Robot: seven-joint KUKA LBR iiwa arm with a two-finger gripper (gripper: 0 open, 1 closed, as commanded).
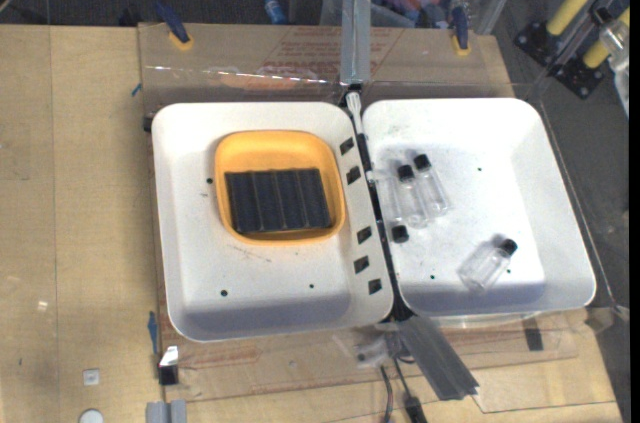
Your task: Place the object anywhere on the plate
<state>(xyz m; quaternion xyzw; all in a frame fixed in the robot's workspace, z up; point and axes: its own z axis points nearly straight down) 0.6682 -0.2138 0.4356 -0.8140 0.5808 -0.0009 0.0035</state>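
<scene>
Two white bins side by side. The left bin [190, 291] holds an orange plate [278, 149] with a dark ribbed block [277, 199] lying on it — the plate sits toward the bin's far half. The right bin [520, 151] holds clear, black-capped bottles (three, as far as can be told): a cluster [418, 191] near the divider and one bottle [487, 262] lying tilted toward the near right. The gripper's state cannot be told.

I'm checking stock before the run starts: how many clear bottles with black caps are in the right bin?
3. Two bottles lie side by side near the bin's left wall; a third bottle lies apart toward the front right.
</scene>
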